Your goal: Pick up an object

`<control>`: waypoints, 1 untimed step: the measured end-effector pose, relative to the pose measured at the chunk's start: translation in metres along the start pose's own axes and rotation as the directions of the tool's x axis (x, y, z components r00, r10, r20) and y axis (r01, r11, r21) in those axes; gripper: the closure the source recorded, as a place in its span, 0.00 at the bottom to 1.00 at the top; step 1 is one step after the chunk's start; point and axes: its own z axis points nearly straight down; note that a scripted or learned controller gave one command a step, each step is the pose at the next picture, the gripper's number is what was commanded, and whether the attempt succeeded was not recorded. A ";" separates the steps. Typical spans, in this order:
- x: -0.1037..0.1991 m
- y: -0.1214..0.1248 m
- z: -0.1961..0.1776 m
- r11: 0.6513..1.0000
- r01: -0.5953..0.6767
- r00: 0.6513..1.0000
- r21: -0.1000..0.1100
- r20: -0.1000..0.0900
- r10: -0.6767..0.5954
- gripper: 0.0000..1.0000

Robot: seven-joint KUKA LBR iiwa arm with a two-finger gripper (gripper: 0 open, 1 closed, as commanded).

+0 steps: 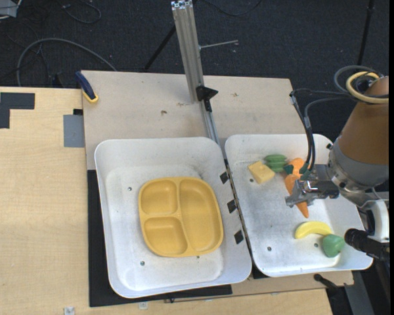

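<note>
Looking down from the fixed camera view, the gripper is seen low over the right bin, directly above an orange carrot-like piece that lies beside a green pod-shaped piece and a pale yellow block. Whether anything is clamped cannot be told from this angle, since the metal tip is seen end-on and overlaps the orange piece. A candidate for the pick is judged to be that orange piece, with a banana and a round green fruit lying nearer the bin's front corner.

Several failures are judged possible. The orange piece is crowded against the green pod, so two things could be pinched at once, or the neighbour could be nudged aside and the target rolled out of reach. A slim tapered shape (if it is indeed tapered) could be squeezed out sideways as closure is made. The dark cable hanging by the wrist could be snagged on the bin wall.

The bins are shallow, white and faintly speckled; a yellow divided plate is held in the left bin. Both are set on a pale board, with a light wooden tabletop at the left, an aluminium post behind, and dark carpet with loose cables beyond.
</note>
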 end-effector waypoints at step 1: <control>-0.001 0.000 -0.021 1.000 0.000 1.000 0.002 0.000 0.000 1.00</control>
